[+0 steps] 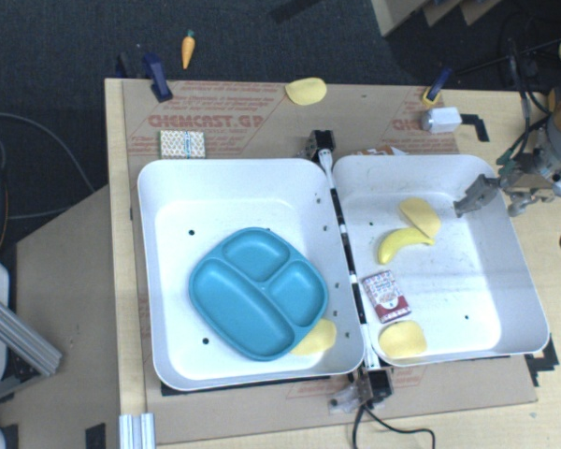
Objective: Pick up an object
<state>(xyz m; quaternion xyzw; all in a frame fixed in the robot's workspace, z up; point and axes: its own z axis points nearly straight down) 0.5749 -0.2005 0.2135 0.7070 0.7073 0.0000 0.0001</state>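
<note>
Two white bins (159,190) sat side by side on the counter (262,124), and the gripper (491,195), fingers spread and holding nothing, hovered at the right bin's far right edge, seemingly lining up on the nearby yellow banana (404,243).

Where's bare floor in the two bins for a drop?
Right bin: open right of the banana and red packet; crowded on the divider side. Left bin: the blue plate fills most; a bare strip along the far wall. The hand sits at the right bin's far corner.
</note>
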